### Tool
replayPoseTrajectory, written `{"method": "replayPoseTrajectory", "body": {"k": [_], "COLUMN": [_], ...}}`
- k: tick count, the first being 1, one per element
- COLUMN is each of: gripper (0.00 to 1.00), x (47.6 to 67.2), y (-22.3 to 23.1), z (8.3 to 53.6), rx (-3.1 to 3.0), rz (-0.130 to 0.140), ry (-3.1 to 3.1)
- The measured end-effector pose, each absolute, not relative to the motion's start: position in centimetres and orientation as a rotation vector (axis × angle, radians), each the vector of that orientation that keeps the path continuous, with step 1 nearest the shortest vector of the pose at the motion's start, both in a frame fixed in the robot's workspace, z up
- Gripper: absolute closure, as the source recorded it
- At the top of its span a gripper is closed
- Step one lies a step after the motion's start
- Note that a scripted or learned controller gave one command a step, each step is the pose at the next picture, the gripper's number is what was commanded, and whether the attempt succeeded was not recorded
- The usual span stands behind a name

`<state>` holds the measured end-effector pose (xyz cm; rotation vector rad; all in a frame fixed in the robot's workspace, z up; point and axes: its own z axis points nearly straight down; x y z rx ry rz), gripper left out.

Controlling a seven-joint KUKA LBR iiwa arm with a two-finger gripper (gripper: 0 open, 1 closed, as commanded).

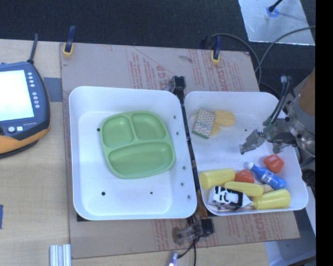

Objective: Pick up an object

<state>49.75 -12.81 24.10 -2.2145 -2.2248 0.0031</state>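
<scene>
Objects crowd the right bin's (233, 101) near edge: yellow blocks (217, 178), red ball (273, 163), blue bottle (266, 175). Gripper (254, 142) hangs over bare mid-bin floor, fingers apart, carrying nothing, likely lining up its descent.

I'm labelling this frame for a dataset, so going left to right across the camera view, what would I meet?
Teach pendant with its white screen → green divided plate in the left bin → patterned sponge block → blue bottle in the right bin → gripper, hovering above the right bin's floor.
</scene>
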Motion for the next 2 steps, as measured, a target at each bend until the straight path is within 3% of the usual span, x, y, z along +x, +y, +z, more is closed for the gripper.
{"method": "replayPoseTrajectory", "body": {"k": [1,2], "gripper": [0.0,0.0], "x": [57.0,58.6], "y": [-12.2,-13.6], "z": [17.2,18.5], "rx": [-2.214,-2.218], "rz": [0.007,0.002], "ry": [-2.227,-2.224]}}
